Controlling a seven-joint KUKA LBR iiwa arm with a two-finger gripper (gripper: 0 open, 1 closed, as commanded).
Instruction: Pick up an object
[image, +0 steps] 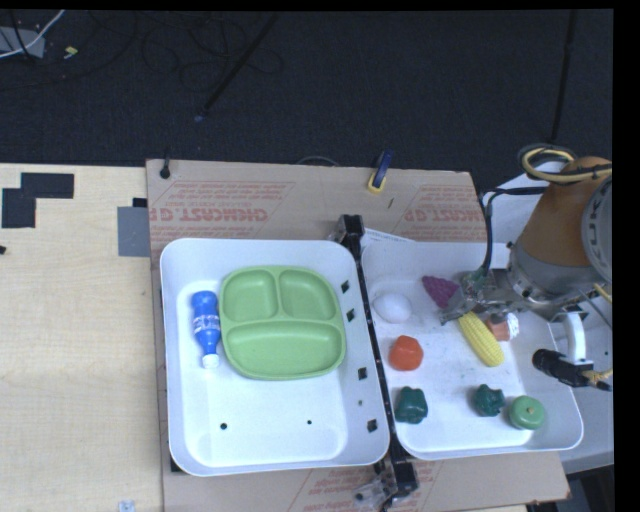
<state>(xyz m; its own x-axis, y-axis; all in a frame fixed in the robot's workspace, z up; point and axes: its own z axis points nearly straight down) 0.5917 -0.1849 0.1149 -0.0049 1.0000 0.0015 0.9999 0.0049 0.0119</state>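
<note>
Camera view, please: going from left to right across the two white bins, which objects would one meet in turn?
Blue plastic bottle → green divided plate → white rounded lump → purple wedge-shaped piece → yellow toy corn cob → light green round toy.

Fixtures of the bench, seen from above.
Two white bins, left (260, 420) and right (450, 390), lie side by side, touching, on a sheet of printed cardboard (260, 205). A blue-and-yellow clamp (379, 172) sits at the cardboard's far edge. The pale wooden bench (75, 350) extends left, bearing black (40, 195) and grey (131, 230) patches. Dark cloth (400, 80) with a cable (230, 60) lies beyond.
</note>
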